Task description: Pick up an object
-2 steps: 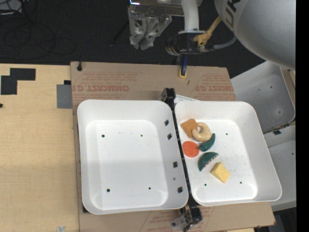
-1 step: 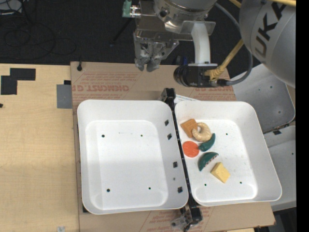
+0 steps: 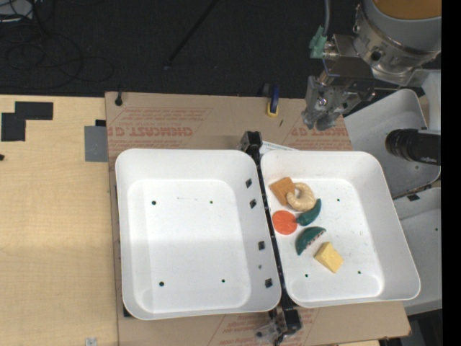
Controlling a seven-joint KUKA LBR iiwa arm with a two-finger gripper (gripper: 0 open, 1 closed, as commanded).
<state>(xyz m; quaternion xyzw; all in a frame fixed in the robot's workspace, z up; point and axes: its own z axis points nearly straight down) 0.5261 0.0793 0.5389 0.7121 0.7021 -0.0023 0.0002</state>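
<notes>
The objects lie in a loose cluster in the right bin (image 3: pixel 374 171), toward its left wall, below and slightly left of the gripper (image 3: pixel 318 116) as the camera sees it. Nearest the gripper is an orange wedge (image 3: pixel 280 189), touched on its right by a tan ring (image 3: pixel 300 196). Just below the ring sits a green crescent (image 3: pixel 311 213), with a red disc (image 3: pixel 284 222) to its left, close to the divider. Farther from the gripper come a second green piece (image 3: pixel 310 238) and, last, a yellow block (image 3: pixel 328 256), just beside that piece.

The gripper hangs over the cardboard (image 3: pixel 187 125) beyond the right bin's far rim, well apart from the cluster, with nothing seen between its fingers; whether they are spread or pressed together cannot be told. The arm's grey body with its orange band (image 3: pixel 403 2) stands up and to the gripper's right.

The left bin (image 3: pixel 130 193) lies across the divider, away from the gripper.
</notes>
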